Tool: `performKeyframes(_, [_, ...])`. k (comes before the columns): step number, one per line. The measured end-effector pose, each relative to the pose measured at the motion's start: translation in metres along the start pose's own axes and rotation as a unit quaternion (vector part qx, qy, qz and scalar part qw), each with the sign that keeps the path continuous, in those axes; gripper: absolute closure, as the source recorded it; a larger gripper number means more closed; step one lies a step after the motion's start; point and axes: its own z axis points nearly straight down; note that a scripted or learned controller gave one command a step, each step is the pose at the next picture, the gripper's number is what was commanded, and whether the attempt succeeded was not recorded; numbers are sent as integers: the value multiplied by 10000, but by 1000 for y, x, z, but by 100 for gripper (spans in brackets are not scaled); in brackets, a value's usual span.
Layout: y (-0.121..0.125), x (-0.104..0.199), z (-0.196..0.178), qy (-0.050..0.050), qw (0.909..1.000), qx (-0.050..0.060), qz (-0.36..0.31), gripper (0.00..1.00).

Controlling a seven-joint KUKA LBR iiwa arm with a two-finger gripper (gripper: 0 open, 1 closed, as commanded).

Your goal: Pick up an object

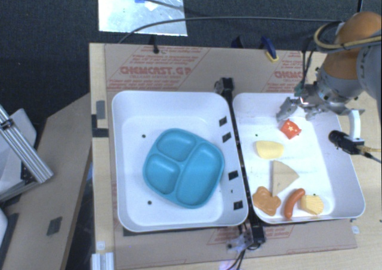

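The gripper [296, 107] hangs over the far part of the right bin [343, 170]; whether it is open or closed cannot be told. Just below it lies a small red piece [290, 129], with nothing visibly clamped on it. Further down the same bin are a pale yellow piece [269, 149], a tan wedge [282, 175], an orange piece [266, 200], a sausage [293, 202] and a yellow chunk [312, 204] beside it. The left bin [134, 119] holds a blue divided tray [183, 167]. Both bins sit on a brown sheet [179, 66] printed in red with "CHEMCAST"; the same print at the right is too small to read
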Motion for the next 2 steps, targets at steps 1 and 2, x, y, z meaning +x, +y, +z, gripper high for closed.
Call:
performKeyframes(1, [-1, -7, 60, -2, 10000, -2, 19, 0])
performKeyframes(2, [0, -7, 62, -6, 10000, -19, 14, 0])
